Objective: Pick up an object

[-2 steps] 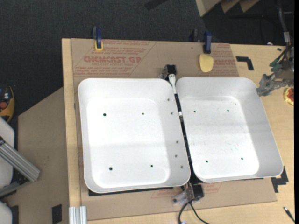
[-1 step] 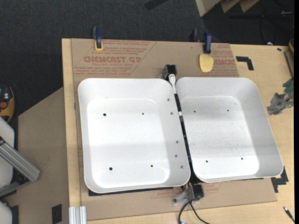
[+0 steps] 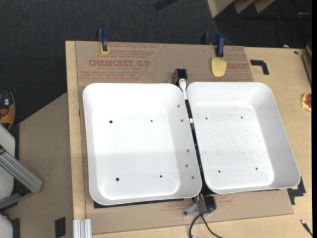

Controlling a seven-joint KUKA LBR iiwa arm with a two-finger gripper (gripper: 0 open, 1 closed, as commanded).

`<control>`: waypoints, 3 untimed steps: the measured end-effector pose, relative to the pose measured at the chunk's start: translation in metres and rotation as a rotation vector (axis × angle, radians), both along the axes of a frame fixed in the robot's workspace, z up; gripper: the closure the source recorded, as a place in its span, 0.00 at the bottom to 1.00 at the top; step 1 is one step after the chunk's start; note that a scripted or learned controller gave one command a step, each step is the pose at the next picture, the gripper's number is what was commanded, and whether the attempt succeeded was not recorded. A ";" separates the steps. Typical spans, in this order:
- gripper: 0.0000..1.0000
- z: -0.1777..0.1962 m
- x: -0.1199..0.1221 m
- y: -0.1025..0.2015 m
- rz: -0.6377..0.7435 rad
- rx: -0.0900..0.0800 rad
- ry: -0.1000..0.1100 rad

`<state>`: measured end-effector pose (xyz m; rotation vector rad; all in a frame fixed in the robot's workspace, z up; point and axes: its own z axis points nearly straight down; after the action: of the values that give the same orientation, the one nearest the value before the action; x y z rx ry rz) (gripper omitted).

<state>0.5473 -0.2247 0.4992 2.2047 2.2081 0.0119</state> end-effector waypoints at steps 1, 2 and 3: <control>1.00 -0.155 0.050 0.003 0.001 0.015 0.034; 1.00 -0.215 0.052 0.131 0.012 0.016 0.027; 1.00 -0.285 0.045 0.209 0.007 0.014 0.030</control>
<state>0.5925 -0.0160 0.2137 2.2188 2.2382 -0.0049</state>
